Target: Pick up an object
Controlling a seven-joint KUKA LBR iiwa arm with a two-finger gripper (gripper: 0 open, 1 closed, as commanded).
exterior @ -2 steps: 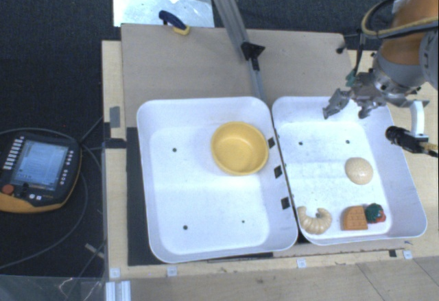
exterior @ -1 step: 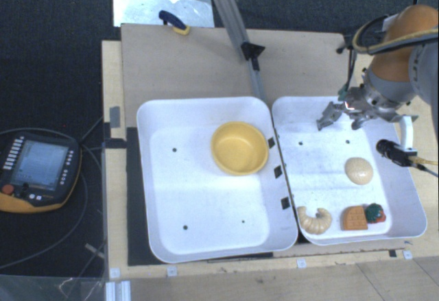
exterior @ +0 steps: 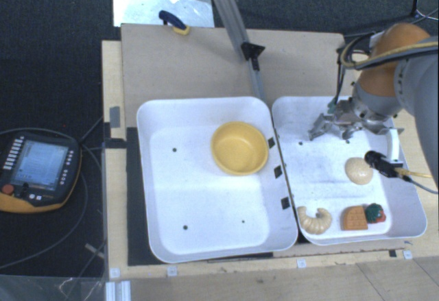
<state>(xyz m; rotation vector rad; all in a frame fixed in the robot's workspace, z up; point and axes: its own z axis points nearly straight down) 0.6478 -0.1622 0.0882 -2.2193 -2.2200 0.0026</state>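
Reaching in from the right, the grey arm (exterior: 411,80) with its orange band hangs its tool (exterior: 334,127) over the upper part of the right-hand white bin (exterior: 302,111), fingers spread apart and gripping nothing. Below it in the same bin lie the candidate objects: a pale rounded shell-like piece (exterior: 358,171) near the right wall, a cream curled ridged piece (exterior: 314,220) at the near edge, and an orange waffle-textured block (exterior: 354,218) touching a small red and green item (exterior: 374,212). The left-hand bin (exterior: 171,224) carries a yellow bowl (exterior: 239,147), upright near its far right corner. Both bins sit side by side on the bench (exterior: 178,66); a control pendant (exterior: 36,171) rests on the dark floor to the left.
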